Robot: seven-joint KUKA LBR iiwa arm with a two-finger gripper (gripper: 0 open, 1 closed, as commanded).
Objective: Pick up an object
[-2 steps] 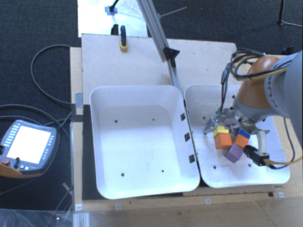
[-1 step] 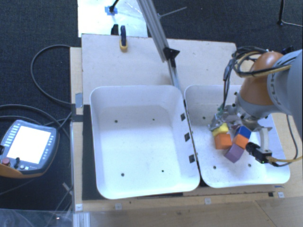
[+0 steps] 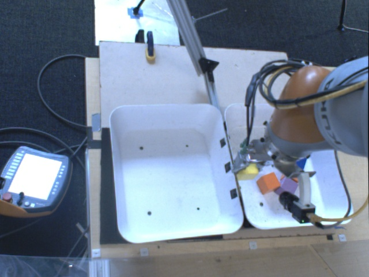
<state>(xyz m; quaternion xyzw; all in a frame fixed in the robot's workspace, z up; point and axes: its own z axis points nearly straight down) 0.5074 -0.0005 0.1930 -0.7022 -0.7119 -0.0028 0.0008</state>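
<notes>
The gripper [image 3: 249,161] is seen low in the right bin [image 3: 340,180], by its left wall, just over a yellow block [image 3: 249,171]. Whether anything is gripped cannot be told. An orange block [image 3: 267,183] and a purple block [image 3: 288,185] lie just right of the yellow one.

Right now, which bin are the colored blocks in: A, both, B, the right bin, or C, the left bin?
B: the yellow block, orange block and purple block all lie in the right bin, under the arm.
</notes>
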